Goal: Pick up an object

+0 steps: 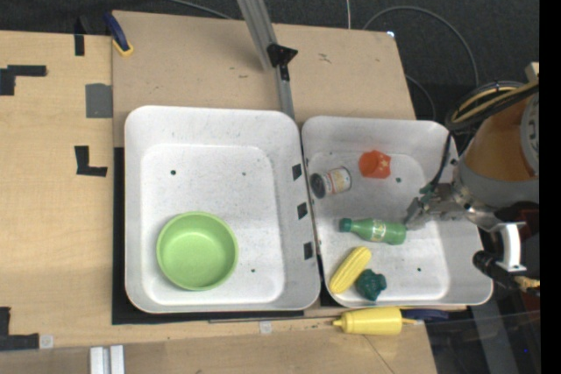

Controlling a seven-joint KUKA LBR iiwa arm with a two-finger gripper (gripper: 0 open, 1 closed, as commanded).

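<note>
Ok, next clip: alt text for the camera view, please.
A grey robot arm reaches in from the right, its gripper low over the right bin beside a green bottle lying flat. That bin also holds a small jar, a red object, a corn cob and a dark green piece. The left bin holds a green bowl.

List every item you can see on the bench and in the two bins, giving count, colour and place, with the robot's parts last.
Bins: two, white, side by side on the bench.
Bowl: one, light green, left bin, near corner.
Bottle: one, green, lying in right bin's middle.
Can: one, silver-grey, lying in right bin's far left.
Small red object: one, right bin, beside the can.
Corn cob: one, yellow, right bin's near edge.
Dark green object: one, touching the corn.
Yellow bottle: one, on the bench below right bin.
Claw: one, grey, beside the green bottle's base.
</note>
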